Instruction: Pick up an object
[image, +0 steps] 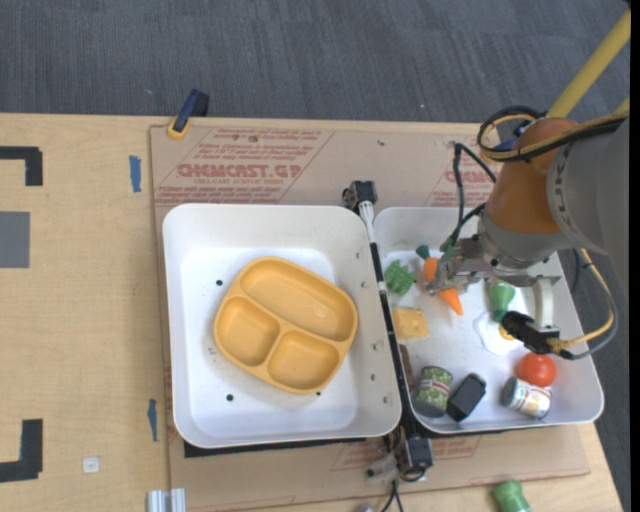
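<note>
- Brown cardboard (250, 165) lay flat on a pale wood bench (80, 300), and two white bins sat side by side on it.
- The left bin (190, 260) held a yellow tray (285, 325) with three parts, lying near the middle of that bin.
- The right bin (585, 400) held lots of small things.
- The gripper (448, 275) hung low over the far left part of the right bin. I could not tell how its jaws stood.
- An orange carrot (452, 299) lay right under the gripper, and another orange bit (430, 267) showed just beside it. I could not tell if the gripper held either one.
- A green leafy toy (399, 278) sat by the left wall of that bin, near the carrot.
- A yellow cheese piece (410, 323) lay by the left wall, nearer to the front.
- A green can (433, 388) and a black block (466, 396) sat side by side at the front edge.
- A red tomato (537, 369) and a small tin (528, 400) sat near the front right corner.
- A green thing (501, 296) lay just to the right of the carrot.
</note>
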